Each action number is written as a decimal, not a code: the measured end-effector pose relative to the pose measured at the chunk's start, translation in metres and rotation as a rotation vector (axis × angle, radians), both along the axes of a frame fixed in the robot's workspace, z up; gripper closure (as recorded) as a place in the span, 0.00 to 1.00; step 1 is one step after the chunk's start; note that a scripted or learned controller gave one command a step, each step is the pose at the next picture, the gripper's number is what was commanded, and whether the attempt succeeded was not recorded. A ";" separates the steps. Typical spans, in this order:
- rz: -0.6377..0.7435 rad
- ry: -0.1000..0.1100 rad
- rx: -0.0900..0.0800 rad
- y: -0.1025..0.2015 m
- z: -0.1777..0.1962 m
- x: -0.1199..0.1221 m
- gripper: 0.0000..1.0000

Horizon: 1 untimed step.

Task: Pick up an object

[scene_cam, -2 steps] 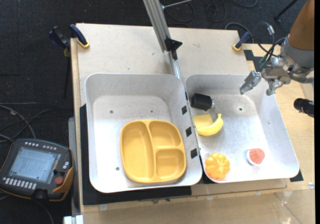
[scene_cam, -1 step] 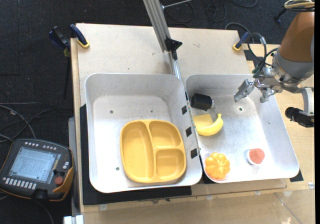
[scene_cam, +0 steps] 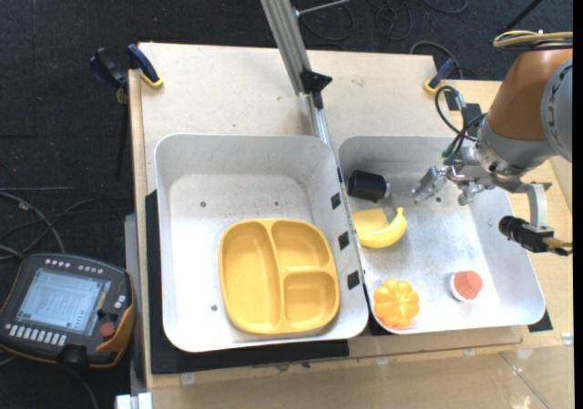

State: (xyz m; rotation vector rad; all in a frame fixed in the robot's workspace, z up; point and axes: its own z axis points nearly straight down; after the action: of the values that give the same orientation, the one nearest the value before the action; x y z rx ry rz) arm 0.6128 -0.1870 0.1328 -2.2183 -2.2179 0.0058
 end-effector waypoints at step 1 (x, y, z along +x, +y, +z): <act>0.001 -0.007 -0.002 0.000 0.015 0.002 1.00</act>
State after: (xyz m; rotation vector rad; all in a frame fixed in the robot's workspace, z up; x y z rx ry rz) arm 0.6148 -0.1873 0.1474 -2.2223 -2.2234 -0.0003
